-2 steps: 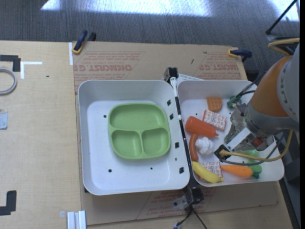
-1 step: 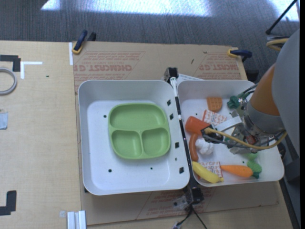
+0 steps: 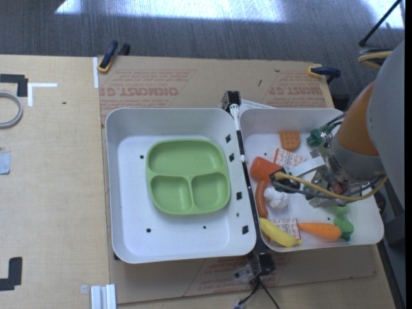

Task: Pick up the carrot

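Observation:
The carrot (image 3: 318,231), orange with a green top at its right end, lies flat near the front wall of the right bin (image 3: 367,237). My gripper (image 3: 324,190) hangs over the middle of that bin, just behind the carrot in the camera view and apart from it. The grey arm with its orange band comes in from the right and hides the bin's right side. Nothing shows held by the gripper.
A yellow banana (image 3: 279,232) lies left of the carrot, next to a printed packet (image 3: 289,224). A red-orange pepper (image 3: 262,169), a white lump (image 3: 277,199), an orange cracker (image 3: 290,140) and a green item (image 3: 317,137) share that bin. A green divided plate (image 3: 188,176) sits in the left bin (image 3: 122,172).

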